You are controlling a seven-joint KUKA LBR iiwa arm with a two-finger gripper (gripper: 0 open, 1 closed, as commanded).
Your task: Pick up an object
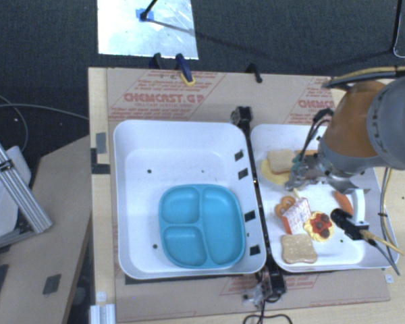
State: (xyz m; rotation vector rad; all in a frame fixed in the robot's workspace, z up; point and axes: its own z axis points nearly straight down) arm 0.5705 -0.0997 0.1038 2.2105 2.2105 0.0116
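The right bin (374,258) holds several toy foods. A tan bread piece (279,159) lies on a yellow slice (271,175) at its far left. Nearer the front are an orange pretzel-like piece (283,205), a red and white carton (297,215), a round red and yellow piece (318,226) and a bread slice (298,248). An orange carrot (343,201) lies to the right. My gripper (298,179) is down inside this bin, just right of the bread piece and yellow slice and just above the carton. Nothing visible is lifted with it.
The left bin (142,154) holds a blue divided plate (201,225) toward its front. A black-clipped divider (250,181) separates the two bins. The grey arm with its orange band (358,123) covers the right bin's far right part.
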